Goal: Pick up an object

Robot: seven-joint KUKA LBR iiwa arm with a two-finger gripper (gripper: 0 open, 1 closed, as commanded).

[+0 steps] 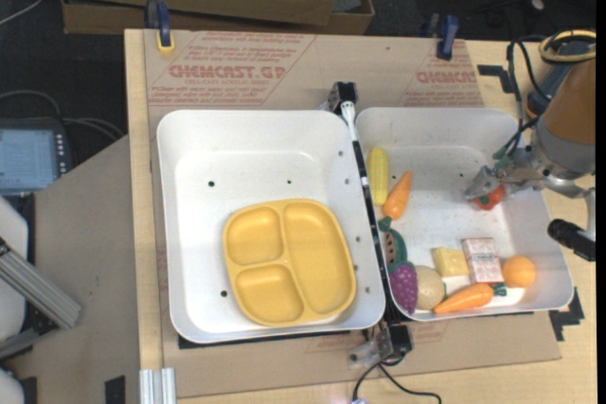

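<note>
"CHEMCAST G.P" is printed on the bench board; the fingers pinch a small red object.

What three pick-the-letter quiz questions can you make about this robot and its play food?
1. Where is the yellow tray? A left bin B right bin C the floor
2. How many compartments does it have? A two B three C five
3. What is at the gripper? A a small red item B the corn C the purple grapes

Answers: 1 A, it lies in the left bin. 2 B, three hollows show. 3 A, the small red item sits at the gripper's tips in the right bin, far from the corn and purple grapes.
</note>
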